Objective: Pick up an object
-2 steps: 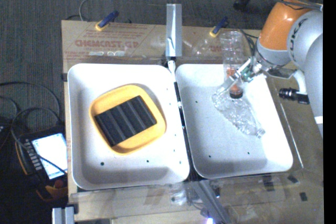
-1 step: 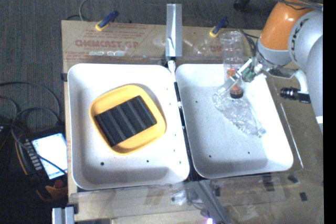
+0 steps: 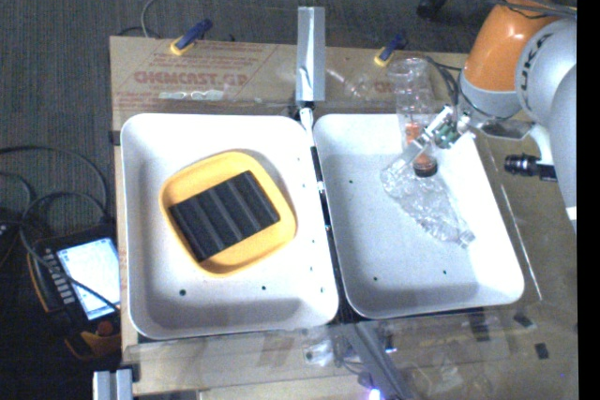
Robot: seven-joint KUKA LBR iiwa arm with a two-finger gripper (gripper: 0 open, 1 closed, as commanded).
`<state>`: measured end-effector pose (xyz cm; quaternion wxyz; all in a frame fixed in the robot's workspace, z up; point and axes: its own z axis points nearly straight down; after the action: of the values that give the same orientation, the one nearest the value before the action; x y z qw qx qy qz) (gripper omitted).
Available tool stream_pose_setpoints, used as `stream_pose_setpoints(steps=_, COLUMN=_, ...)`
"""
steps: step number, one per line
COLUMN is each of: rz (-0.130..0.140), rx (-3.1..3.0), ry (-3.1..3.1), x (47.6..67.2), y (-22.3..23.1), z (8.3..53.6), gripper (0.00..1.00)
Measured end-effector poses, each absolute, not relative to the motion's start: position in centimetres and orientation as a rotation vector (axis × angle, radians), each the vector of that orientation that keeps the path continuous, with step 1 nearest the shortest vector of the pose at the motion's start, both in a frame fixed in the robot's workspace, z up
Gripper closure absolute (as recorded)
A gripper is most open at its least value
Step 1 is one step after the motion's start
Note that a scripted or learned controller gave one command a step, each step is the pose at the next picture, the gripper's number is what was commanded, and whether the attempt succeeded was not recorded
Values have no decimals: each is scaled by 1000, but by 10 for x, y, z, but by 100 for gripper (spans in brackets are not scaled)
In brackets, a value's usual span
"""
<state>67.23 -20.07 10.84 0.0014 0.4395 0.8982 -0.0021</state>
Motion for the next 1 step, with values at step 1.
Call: stream_pose_setpoints(steps=1, rz=0, rx=1298, ry=2859, x=671, y=-206, z=108, gripper=0)
